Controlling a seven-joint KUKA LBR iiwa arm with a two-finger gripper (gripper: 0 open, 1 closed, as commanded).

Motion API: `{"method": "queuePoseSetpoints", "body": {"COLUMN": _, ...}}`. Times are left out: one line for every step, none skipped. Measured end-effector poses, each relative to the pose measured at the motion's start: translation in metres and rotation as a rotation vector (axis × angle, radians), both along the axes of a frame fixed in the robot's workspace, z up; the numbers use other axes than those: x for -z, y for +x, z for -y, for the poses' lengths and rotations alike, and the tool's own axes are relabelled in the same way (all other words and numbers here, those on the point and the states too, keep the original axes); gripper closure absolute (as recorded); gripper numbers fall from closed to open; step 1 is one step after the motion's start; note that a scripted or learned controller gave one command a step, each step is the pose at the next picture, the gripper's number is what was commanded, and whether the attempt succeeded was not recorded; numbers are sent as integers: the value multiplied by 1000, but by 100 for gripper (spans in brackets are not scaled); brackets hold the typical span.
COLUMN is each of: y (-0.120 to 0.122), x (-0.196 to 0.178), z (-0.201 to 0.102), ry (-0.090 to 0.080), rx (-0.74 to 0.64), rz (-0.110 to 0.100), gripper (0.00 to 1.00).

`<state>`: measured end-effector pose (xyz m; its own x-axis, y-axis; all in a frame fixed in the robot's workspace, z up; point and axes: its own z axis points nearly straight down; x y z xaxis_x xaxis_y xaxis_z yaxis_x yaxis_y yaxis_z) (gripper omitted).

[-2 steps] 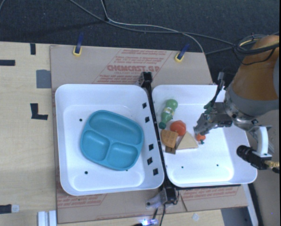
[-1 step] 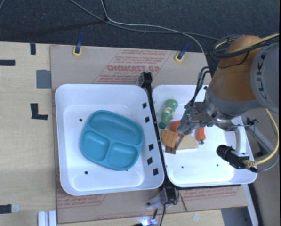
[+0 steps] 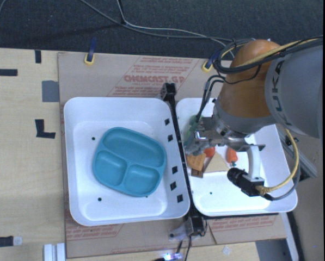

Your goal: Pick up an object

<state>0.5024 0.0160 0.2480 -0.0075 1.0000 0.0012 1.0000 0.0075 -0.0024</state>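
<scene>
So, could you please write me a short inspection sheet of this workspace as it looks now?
Surface: two white bins, left bin and right bin, on a cardboard sheet.
Job's things: small orange and brown objects in the right bin, partly hidden by the arm.
Clutter: blue divided plate in the left bin.
End effector: under the wrist, state cannot be told.
Cables: black cable behind the bench.
Surroundings: yellow clamps.

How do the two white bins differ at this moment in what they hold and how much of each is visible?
The left bin holds one blue divided plate, lying flat near its middle; the right bin holds several small objects, orange and tan, bunched near its left wall. The left bin lies in full view, while the arm hangs over the right bin and hides much of its floor. Both are shallow, white and rounded at the corners, set side by side.
</scene>
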Motion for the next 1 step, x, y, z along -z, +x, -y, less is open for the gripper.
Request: {"method": "queuePoseSetpoints", "body": {"y": -4, "x": 6, "z": -58, "ry": 0, "rx": 0, "rz": -2, "gripper": 100}}
